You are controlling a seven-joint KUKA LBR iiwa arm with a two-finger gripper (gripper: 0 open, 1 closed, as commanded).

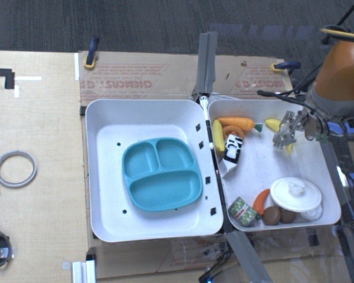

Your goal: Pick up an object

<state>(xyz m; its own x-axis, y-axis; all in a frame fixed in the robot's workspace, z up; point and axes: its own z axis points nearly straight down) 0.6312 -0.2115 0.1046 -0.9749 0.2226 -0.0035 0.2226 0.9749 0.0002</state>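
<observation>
While your gripper [283, 135] hangs over the right bin [329, 175], nothing sits between its fingers.
You see them parted just beside the yellow toy [274, 124] near the far wall, with the carrot [236, 123] further left.

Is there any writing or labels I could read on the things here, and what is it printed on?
Red printing on the cardboard sheet behind the bins: it appears mirrored or upside down and too blurred to read.
Black-and-white item in the right bin: bold markings, not legible.
Green packet in the right bin: print too small to read.
Nothing else carries readable text.
</observation>
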